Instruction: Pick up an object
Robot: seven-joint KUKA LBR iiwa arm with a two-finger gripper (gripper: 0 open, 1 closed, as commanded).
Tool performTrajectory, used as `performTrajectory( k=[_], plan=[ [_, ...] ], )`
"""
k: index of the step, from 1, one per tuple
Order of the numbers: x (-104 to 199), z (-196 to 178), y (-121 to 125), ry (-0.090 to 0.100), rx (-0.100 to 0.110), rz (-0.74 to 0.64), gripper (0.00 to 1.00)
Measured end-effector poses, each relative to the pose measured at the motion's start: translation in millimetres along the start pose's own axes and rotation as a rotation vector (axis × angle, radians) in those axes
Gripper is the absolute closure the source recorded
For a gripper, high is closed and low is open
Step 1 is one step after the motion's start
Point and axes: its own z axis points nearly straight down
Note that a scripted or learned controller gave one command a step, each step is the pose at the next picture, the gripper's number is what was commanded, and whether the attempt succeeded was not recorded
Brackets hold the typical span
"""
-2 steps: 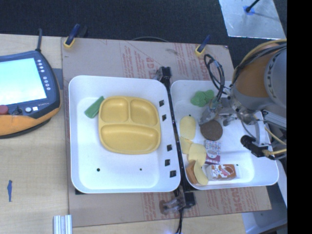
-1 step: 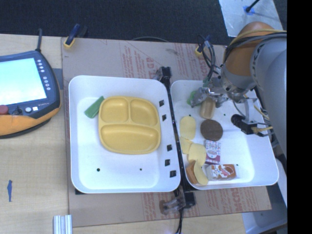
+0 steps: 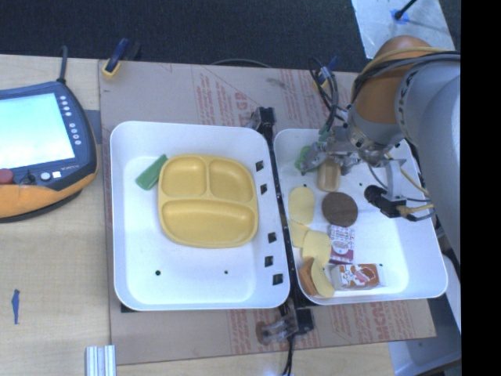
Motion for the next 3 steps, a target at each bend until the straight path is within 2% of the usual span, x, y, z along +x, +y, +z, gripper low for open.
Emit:
performTrajectory(
  k=[1, 2, 3],
  plan=[
    [0.9, -1.1, 0.0, 0.0, 0.0, 0.0, 0.0],
    [-36.6, -1.8, -0.1, -0.002, -0.004, 0.005, 0.0],
    [-10.5, 1.7, -120.8, 0.003, 0.01, 0.004, 0.0]
  ],
)
